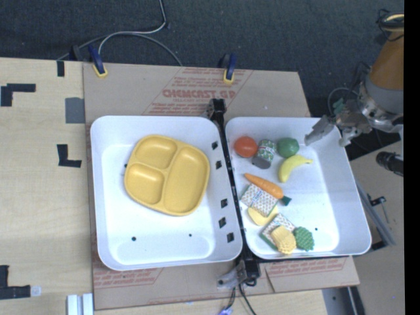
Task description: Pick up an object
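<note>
Gripper (330, 131), apparently open and empty, hovers over the right bin's (341, 195) corner. Nearby banana (292, 167): light, rigid, slippery plastic; pinch its middle.

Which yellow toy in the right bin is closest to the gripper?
The banana, lying just below the green ball. The corn sits at the bin's near edge, far from the gripper.

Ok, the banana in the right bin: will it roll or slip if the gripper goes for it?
The banana looks like smooth, stiff toy plastic, so it may slip between the fingers. Its curve probably makes it pivot rather than roll. It lies against the green lime, which may get nudged.
</note>
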Robot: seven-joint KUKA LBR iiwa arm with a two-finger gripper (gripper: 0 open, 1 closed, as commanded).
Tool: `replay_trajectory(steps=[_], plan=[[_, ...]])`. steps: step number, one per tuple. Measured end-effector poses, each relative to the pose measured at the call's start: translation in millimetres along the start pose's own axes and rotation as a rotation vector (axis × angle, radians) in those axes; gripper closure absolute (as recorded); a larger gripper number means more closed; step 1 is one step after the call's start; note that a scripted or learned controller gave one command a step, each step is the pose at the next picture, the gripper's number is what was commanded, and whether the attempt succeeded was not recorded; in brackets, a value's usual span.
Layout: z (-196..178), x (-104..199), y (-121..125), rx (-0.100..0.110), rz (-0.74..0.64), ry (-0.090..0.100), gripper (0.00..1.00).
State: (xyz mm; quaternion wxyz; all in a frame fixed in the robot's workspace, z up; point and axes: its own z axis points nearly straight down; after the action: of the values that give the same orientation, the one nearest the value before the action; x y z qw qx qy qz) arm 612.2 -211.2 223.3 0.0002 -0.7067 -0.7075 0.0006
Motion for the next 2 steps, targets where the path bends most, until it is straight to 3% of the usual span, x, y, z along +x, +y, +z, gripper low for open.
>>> replay_trajectory(steps=[1,2], plan=[[90,55,41,-0.003,-0.001,-0.001,0.0],[138,111,57,-0.003,-0.001,-0.002,0.0]])
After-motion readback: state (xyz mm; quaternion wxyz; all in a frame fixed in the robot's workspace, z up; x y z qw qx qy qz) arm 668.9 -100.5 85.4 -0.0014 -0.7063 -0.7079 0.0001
